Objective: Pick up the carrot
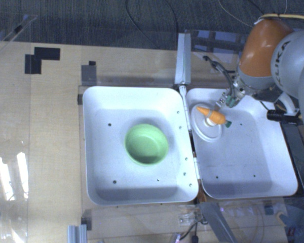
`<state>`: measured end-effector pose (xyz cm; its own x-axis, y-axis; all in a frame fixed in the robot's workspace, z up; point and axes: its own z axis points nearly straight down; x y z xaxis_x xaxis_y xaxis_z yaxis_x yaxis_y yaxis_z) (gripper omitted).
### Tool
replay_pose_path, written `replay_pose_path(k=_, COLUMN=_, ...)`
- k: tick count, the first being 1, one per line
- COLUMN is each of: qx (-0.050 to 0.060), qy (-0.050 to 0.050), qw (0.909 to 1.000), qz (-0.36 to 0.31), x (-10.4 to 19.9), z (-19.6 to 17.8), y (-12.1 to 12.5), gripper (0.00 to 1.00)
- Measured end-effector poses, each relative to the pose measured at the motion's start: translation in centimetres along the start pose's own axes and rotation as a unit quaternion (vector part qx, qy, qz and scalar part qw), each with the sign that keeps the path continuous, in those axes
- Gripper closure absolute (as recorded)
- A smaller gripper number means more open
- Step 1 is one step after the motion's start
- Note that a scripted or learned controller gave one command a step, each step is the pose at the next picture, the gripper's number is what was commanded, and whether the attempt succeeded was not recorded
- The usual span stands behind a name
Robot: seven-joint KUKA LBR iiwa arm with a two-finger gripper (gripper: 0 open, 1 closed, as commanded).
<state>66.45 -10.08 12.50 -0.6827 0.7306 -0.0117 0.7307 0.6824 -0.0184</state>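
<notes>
Carrot [213, 116] lies on a small white dish [206, 131] in the right-hand bin [253, 181], green bowl [147, 144] well to its left in the other bin, tool [229, 99] just above-right of carrot, apart from it, finger spread unreadable, cannot tell

Two white bins [106, 186] sit side by side. One green bowl [147, 144] lies in the left bin. One carrot [213, 115] and one white plate [205, 131] are in the right bin.

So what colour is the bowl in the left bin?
The bowl is light green, seen clearly in the camera view from above.
</notes>
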Motion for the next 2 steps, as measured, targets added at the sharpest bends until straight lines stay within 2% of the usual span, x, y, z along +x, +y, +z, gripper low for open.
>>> replay_pose_path(k=1, qx=-0.015, qy=-0.003, qw=0.9881, qz=-0.153, x=5.7, z=-12.7, y=-0.3, gripper=1.0)
replay_pose_path(k=2, qx=-0.015, qy=-0.005, qw=0.9449, qz=-0.327, x=5.3, z=-12.8, y=-3.3, gripper=1.0)
